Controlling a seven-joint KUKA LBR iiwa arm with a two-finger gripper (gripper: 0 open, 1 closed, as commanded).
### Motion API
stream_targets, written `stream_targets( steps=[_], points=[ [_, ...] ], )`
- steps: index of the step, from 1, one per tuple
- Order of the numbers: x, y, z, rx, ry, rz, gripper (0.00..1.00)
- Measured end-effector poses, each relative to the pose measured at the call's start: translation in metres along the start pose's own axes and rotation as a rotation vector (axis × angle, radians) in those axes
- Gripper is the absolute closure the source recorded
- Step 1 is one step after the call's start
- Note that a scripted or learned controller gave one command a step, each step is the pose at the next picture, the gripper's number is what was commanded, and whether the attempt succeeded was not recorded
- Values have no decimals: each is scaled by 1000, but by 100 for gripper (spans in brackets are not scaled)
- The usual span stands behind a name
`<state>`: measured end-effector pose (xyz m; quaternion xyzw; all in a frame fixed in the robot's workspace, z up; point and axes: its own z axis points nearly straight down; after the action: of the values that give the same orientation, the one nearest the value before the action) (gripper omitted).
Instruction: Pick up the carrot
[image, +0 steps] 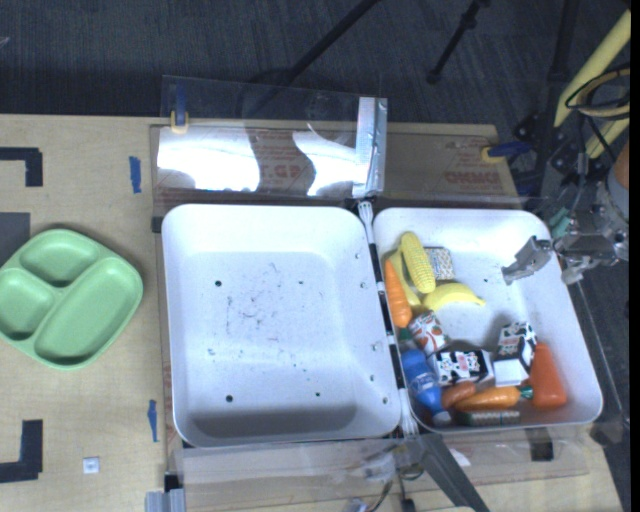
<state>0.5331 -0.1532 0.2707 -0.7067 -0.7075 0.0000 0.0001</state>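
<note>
The right bin (560, 300) holds a pile of toy food. A long orange carrot (397, 293) lies along its left wall, beside a corn cob (417, 262) and a banana (452, 295). Two more orange carrot-like pieces lie at the front: a stubby one (547, 378) in the right corner and a slim one (484, 396) along the front wall. My gripper (527, 258) hangs over the bin's back right part, well to the right of the long carrot and above the stubby one in the view. Nothing shows in its grasp.
The left bin (200, 240) is next to the right one. A small carton (460, 363), a blue bottle (420, 378) and other packets crowd the carrots. A green divided plate (66, 296) sits on the bench at far left. Cables and stands are at the back right.
</note>
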Motion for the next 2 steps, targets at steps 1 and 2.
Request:
stream_targets(
  steps=[1, 2],
  points=[
    [-54, 35, -76, -2, -2, 224, 0],
    [-61, 85, -125, -5, -3, -57, 0]
  ],
)
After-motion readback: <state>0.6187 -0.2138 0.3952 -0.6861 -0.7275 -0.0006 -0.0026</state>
